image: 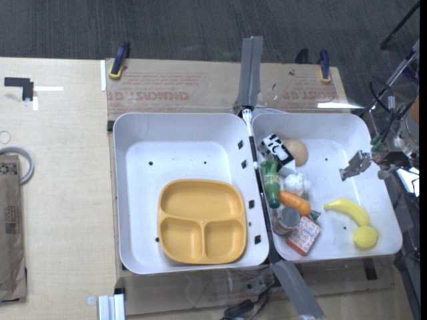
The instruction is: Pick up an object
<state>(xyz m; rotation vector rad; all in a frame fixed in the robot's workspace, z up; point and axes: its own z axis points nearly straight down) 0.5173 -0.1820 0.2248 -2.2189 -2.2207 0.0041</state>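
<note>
My gripper [355, 165] hangs over the right part of the right bin [333, 133], reaching in from the right edge of the camera view. A yellow banana [347, 211] and a yellow lemon [365, 237] lie just below it in the view, apart from it. Along the bin's left side are a black-and-white item [276, 148], a tan round object [297, 153], a green bottle [270, 182], a white crumpled piece [294, 181], an orange carrot [295, 202], a small can [288, 219] and a red-orange box [305, 235]. I see nothing in the gripper.
The left bin [133, 179] holds a yellow divided tray [201, 221]. A grey divider bar [249, 72] runs between the bins at the back. Brown cardboard [173, 89] lies behind the bins. A brown paper bag [10, 225] sits at the far left.
</note>
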